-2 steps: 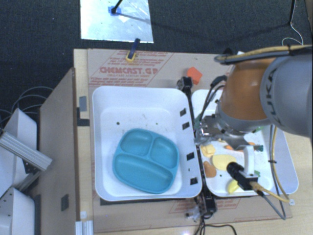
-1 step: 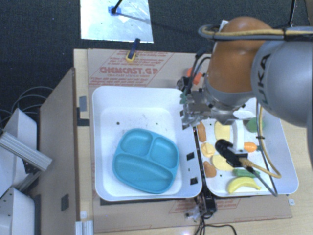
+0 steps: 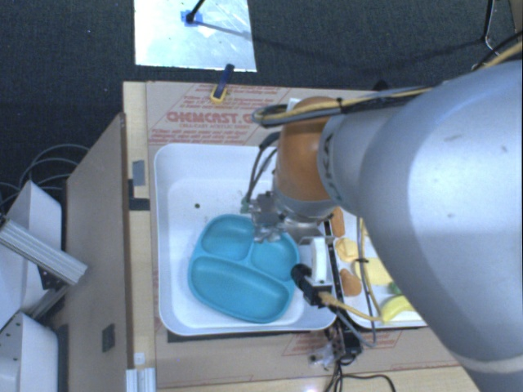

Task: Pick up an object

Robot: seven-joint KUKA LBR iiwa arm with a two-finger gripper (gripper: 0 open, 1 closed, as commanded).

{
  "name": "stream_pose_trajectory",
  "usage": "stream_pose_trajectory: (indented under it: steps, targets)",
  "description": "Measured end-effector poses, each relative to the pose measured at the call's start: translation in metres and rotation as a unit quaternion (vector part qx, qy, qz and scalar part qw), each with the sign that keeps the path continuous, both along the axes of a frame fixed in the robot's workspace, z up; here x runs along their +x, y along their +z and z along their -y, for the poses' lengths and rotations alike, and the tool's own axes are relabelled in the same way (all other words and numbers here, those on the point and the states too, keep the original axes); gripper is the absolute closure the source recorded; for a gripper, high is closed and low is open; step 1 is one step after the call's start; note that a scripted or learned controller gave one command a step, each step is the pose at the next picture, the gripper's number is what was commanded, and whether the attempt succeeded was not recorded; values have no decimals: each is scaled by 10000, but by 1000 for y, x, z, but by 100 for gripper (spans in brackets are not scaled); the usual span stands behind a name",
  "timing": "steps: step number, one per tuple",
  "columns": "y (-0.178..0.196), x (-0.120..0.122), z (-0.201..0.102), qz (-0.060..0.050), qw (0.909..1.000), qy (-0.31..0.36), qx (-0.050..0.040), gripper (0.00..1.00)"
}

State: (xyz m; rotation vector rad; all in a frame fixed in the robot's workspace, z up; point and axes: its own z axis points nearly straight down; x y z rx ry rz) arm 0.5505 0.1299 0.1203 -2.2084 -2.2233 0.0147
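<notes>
- A blue divided plate (image 3: 243,269) lies in the left white bin (image 3: 184,178), toward that bin's near right corner, its three compartments facing up.
- The grey arm (image 3: 425,219), with its orange band (image 3: 301,158) above the wrist, reaches in from the right and covers much of the right bin (image 3: 409,321).
- The claw (image 3: 266,229) hangs at the plate's far right rim, its tip over or touching the edge of the upper compartments; contact cannot be judged from this angle.
- Whether the claw is spread or pressed together cannot be told, as the wrist body hides it from above.
- Nothing can be seen held by the claw; the plate rests flat on the bin floor.
- Yellow and orange items (image 3: 359,264) show in the right bin, just beside the divider between the bins, partly hidden under the arm.
- A printed cardboard sheet (image 3: 208,113) lies on the bench beyond the bins' far edge.
</notes>
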Motion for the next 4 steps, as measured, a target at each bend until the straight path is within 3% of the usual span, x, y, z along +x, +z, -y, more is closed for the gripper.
stream_pose_trajectory:
  steps: [1,2,3,4]
  targets:
    - [-8,-44,19,30,10000,-36,5,0]
    - [7,-67,-114,65,10000,54,39,0]
    - [189,-61,-83,143,9999,-12,46,0]
    - [246,-24,-57,108,9999,-40,16,0]
